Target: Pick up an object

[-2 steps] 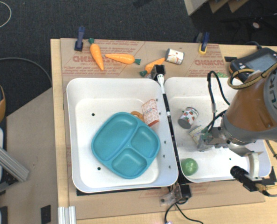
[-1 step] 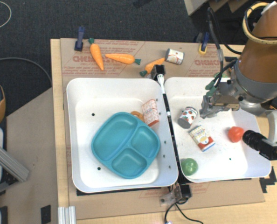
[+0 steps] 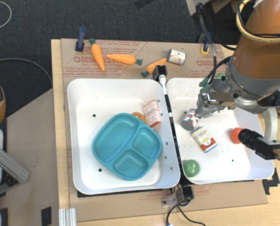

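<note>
Gripper [image 3: 200, 108] hangs low in the right white bin [image 3: 253, 173], just above a small crumpled silver-and-red foil packet [image 3: 189, 121]; finger spread we cannot tell. We judge it light, crinkly, slippery; pinch its narrow middle.

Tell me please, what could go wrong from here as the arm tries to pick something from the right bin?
The gripper hangs close above a small crumpled packet, and a small carton lies right beside it; a descent might nudge or clip both. The green ball near the right bin's front rim would probably roll if bumped.
</note>
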You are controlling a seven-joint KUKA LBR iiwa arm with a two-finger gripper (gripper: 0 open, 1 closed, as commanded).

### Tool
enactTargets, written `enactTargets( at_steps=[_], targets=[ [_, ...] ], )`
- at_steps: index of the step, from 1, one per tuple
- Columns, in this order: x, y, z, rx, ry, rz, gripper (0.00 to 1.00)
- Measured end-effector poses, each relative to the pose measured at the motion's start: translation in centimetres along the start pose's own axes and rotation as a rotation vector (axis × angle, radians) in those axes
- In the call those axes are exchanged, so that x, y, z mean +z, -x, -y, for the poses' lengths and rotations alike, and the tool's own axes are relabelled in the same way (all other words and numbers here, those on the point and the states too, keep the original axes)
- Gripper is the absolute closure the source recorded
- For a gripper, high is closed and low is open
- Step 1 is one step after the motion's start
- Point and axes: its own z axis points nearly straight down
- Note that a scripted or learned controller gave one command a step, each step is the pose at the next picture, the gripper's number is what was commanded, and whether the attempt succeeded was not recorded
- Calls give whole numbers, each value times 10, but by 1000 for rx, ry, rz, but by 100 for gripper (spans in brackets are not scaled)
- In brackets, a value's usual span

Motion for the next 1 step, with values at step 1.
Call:
enactTargets(
  at_steps=[1],
  targets=[
    [-54, -40, -1, -1, 2, -2, 100]
  ],
)
